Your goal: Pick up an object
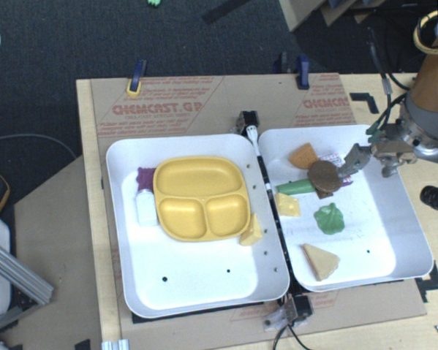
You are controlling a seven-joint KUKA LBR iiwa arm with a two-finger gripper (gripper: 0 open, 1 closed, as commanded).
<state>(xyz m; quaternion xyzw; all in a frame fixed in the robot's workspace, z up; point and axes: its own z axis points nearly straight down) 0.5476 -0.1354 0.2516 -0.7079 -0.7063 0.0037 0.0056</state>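
My gripper (371, 163) hangs over the right bin (397, 227) near its upper right part, open, with nothing between its fingers. Its left finger (352, 161) reaches down toward a brown round object (324, 177) and ends just at that object's right edge. Around the brown object lie an orange piece (303, 157), a green stick (296, 187), a yellow cube (287, 205), a green lumpy toy (329, 218) and a tan wedge (321, 261).
The left bin (202, 281) holds a yellow divided plate (202, 197), a purple item (145, 177), a white item (145, 208) and a small yellow piece (250, 232). The divider rim between the bins (268, 204) runs just left of the green stick.
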